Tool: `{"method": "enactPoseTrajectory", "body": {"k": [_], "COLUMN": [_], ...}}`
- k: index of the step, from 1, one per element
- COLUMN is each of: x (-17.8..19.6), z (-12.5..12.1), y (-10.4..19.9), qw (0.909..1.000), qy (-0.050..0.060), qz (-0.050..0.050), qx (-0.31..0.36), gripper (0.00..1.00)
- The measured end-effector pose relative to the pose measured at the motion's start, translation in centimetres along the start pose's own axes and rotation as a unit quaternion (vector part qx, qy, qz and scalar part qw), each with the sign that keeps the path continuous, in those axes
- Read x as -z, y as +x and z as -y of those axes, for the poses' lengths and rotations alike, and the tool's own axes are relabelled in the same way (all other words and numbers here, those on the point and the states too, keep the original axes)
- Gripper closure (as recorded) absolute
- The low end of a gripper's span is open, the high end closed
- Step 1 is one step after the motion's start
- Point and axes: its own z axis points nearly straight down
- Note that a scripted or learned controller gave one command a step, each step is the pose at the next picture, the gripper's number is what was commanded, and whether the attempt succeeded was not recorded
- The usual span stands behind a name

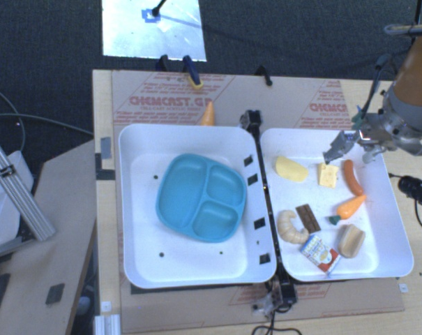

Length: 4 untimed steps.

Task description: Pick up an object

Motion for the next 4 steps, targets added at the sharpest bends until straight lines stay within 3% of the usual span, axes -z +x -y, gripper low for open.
{"method": "enactPoseTrajectory", "body": {"k": [1,2,3,4], "x": [-15.9,-18.5,-17.9,-5.0], "z": [2.0,8.1,8.1,-0.1], "y": [-3.4,-6.8,-6.1,-2.7], "qw": [1.0000,0.9999,1.0000,1.0000], "qy": [0.006,-0.008,-0.002,-0.008], "qz": [-0.001,0.006,0.001,0.002], "qx": [-0.003,-0.005,-0.001,0.004], "gripper": [0.00,0.00,1.00,1.00]}}
